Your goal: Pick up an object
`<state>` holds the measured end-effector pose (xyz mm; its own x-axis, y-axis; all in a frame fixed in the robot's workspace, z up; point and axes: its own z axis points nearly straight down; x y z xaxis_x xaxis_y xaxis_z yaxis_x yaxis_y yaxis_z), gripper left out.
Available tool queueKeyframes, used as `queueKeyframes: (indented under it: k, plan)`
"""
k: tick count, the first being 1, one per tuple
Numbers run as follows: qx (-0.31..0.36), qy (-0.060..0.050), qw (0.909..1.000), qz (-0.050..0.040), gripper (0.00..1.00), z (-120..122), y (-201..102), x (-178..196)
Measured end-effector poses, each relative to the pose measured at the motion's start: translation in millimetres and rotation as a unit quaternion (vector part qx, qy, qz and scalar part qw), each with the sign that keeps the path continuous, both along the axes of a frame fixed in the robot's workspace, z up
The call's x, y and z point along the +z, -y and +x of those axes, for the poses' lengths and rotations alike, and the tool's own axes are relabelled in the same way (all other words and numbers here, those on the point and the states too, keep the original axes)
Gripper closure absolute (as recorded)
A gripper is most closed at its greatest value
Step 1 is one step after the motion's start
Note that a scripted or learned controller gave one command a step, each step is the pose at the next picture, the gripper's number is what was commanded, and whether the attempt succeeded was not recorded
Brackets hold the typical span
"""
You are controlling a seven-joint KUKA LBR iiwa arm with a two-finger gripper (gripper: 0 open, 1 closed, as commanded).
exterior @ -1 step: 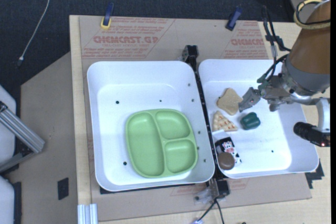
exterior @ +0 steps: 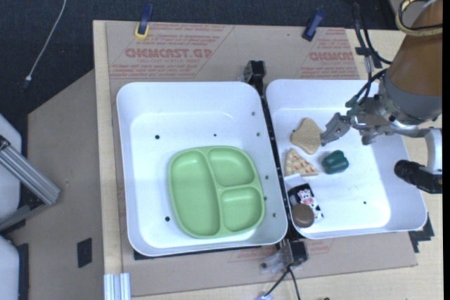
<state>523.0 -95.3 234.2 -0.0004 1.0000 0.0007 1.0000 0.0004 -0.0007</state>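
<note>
Right bin [exterior: 365, 218]: tool [exterior: 336, 131] above, nr tan obj [exterior: 306, 135].

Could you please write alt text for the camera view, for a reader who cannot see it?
The gripper hovers open in the right bin beside a tan piece, a green object and other small items. The left bin holds a green divided plate.

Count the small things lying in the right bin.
4: a tan piece by the gripper, a pizza slice below it, a green lump beside that, and a black-and-brown toy nearest the front. The arm may hide more.
</note>
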Motion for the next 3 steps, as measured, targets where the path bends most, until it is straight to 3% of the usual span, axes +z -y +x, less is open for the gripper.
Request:
queueKeyframes:
  k: [2, 3]
  plan:
    - [-0.001, -0.001, 1.0000, 0.0002, 0.00, 3.0, 4.6, -104.2]
    - [0.000, 0.008, 1.0000, -0.0012, 0.00, 8.1, 4.3, -124.9]
